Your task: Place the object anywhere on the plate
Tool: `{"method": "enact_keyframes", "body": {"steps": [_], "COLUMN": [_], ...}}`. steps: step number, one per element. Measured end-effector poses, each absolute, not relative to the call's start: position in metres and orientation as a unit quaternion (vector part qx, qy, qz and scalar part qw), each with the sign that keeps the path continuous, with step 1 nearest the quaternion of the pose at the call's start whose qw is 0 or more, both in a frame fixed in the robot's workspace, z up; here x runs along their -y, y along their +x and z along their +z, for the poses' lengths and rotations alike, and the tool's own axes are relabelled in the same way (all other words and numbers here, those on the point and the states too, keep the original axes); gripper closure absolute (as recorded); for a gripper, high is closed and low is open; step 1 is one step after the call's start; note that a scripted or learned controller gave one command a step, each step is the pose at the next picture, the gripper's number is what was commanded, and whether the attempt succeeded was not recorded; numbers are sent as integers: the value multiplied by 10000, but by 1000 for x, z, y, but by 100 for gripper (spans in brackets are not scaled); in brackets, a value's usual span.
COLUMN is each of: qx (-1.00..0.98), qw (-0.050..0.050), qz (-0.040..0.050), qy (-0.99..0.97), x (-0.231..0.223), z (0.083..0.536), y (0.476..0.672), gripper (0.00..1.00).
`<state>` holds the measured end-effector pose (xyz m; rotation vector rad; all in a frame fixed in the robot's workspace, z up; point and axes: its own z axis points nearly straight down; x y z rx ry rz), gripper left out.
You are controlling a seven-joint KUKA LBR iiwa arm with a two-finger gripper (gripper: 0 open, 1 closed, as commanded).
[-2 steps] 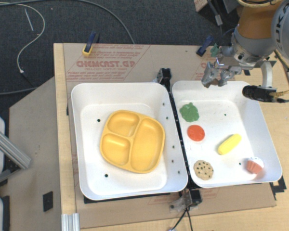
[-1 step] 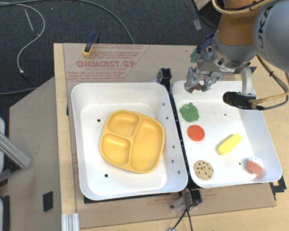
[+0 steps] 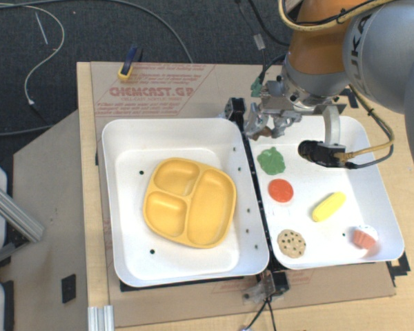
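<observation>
Jaws (image 3: 268, 121), aperture indeterminate, over right bin's far corner; knobbly green broccoli piece (image 3: 271, 161) below; glossy yellow three-compartment plate (image 3: 190, 202) left.

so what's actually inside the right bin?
Right bin holds a green broccoli piece, red disc, yellow piece, cookie and a pink-white item. The arm covers the bin's far corner, so anything there is hidden.
</observation>
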<state>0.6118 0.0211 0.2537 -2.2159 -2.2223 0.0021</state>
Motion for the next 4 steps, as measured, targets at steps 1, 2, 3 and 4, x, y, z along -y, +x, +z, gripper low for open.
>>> {"method": "enact_keyframes", "body": {"steps": [1,2,3,4], "qx": [7092,7087,7085,7074], "qw": [23,25,23,18], "qz": [4,15,14,12], "qy": [-7050,-7055,-7057,-7068], "x": [-80,-131,-167,-165], "z": [250,228,231,231], "y": [594,572,544,545], "gripper": [100,100,100,0]}}
